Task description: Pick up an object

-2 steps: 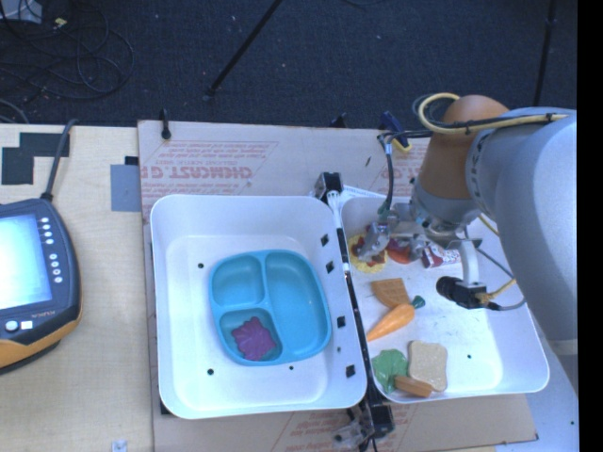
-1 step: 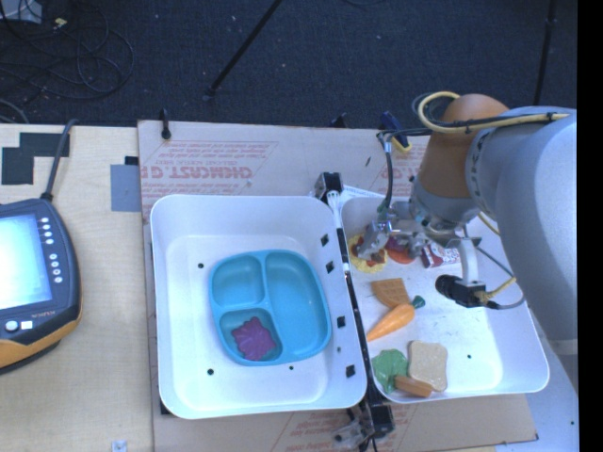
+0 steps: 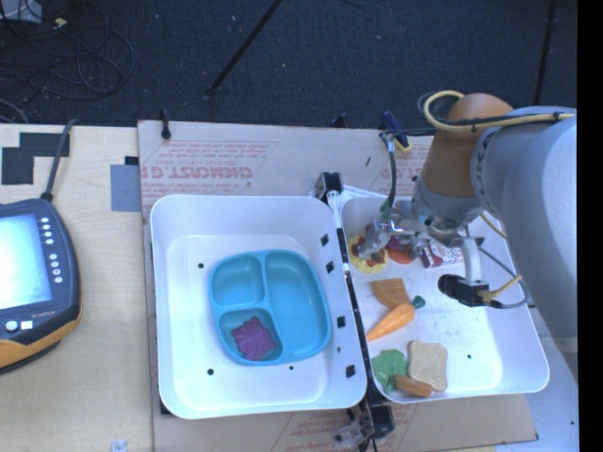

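A tan bread slice [image 3: 428,364] lies at the lower right of the frame in the right white plastic bin [image 3: 513,361], beside a green toy [image 3: 387,363] and an orange carrot [image 3: 392,322]. Above them, the gripper [image 3: 403,236] hangs low over red and yellow pieces [image 3: 369,249]. A blue sectioned tray [image 3: 301,299] holding a purple lump [image 3: 252,337] sits in the left bin [image 3: 179,299].
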Controlling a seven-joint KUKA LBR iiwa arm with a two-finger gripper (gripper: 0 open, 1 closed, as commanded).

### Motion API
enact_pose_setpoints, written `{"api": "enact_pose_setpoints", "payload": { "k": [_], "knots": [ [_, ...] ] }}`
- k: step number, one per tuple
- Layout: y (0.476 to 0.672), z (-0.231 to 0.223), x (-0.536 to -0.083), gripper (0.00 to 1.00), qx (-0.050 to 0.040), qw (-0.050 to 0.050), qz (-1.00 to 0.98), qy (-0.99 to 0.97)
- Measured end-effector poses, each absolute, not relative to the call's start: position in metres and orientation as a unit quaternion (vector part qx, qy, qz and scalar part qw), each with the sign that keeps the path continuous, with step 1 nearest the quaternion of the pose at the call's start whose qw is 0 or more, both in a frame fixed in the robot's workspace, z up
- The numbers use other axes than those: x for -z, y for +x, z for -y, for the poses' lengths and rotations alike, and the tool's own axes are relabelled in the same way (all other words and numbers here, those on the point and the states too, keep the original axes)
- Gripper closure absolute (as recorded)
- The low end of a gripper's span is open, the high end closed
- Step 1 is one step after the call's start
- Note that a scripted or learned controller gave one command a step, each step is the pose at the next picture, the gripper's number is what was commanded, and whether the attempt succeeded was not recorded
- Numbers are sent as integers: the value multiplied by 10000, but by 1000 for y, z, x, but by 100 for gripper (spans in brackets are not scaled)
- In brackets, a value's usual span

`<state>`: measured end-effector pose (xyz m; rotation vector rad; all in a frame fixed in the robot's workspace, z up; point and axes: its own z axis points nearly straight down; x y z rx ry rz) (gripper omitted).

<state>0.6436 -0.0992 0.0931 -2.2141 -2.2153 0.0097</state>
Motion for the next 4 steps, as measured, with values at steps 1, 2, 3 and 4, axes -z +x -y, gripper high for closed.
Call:
{"api": "enact_pose_setpoints", "payload": {
  "k": [1,2,3,4],
  "knots": [
    [647,97,-107,100,11,15,7088,-7054],
    [646,98,-105,0,-2,20,7090,-7052],
    [645,87,-94,0,-23,-33,7067,-7075],
    [647,84,-107,100,10,-7,7072,-7070]
  ]
}}
